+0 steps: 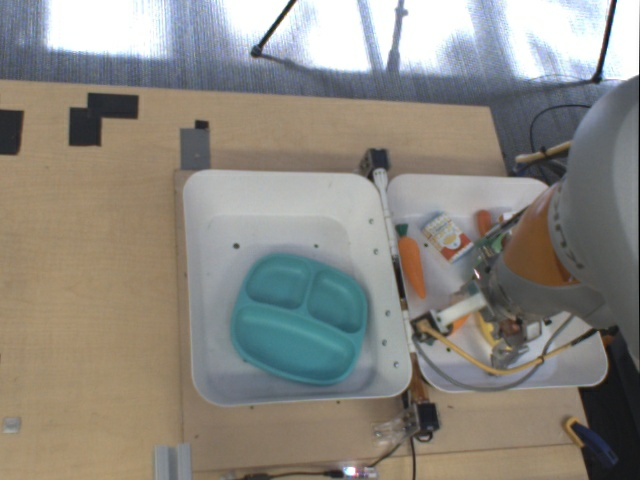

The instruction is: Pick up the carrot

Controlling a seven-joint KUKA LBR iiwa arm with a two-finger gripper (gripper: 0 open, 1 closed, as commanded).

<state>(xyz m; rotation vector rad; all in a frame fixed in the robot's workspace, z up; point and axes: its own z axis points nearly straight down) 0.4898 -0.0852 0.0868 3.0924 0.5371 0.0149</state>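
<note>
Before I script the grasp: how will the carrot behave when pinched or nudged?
The carrot looks like a smooth, rigid toy, so probably stiff and light. Its tapered, rounded body may roll or slip. It lies close along the right bin's left wall, leaving little finger room.

Bench [90, 298]: light wood top, two white bins on it.
Right bin [590, 368] sits under the gripper [500, 333]; left bin [200, 268] is beside it, touching, on the far side from the arm. Black tape marks [100, 116] lie well away, at the far-left back corner.

Grey arm [612, 158], orange wrist band [537, 248]
</note>
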